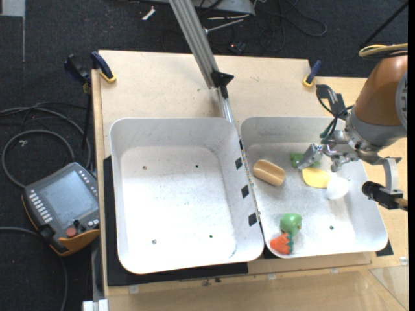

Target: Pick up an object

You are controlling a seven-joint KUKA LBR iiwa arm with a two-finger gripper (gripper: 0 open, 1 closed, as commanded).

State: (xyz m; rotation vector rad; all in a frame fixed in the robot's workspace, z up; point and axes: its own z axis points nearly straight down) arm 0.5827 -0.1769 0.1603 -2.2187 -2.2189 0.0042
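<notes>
No text, label, brand, number or sign can be read anywhere. The teach pendant (61,203) lying on the floor off the left edge of the bench has a screen and rows of small keys, but whatever is printed on them is too small and blurred to make out. The dark rectangular patches (246,190) along the rim where the two white bins meet carry no legible marking either.
</notes>
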